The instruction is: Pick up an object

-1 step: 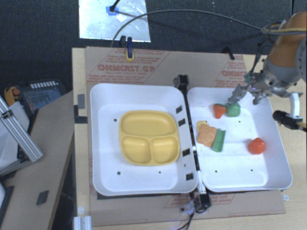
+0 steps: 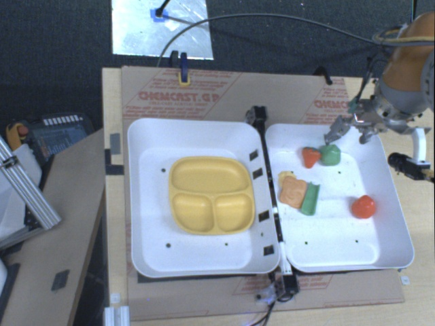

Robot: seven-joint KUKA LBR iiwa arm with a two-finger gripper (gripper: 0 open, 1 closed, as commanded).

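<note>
Your left bin holds a yellow tray. The right bin holds an orange slab, green stick, green ball, and red ball. Your gripper hangs fingers apart above the green ball, holding nothing.

One fixed camera looked down at a slant from above the table, taking in both white bins from moderate height.

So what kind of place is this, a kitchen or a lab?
Most likely a robotics lab bench, not a kitchen: a robot arm reaches over two white bins, the food is toy pieces like a red tomato, and cables run across the bench.
</note>
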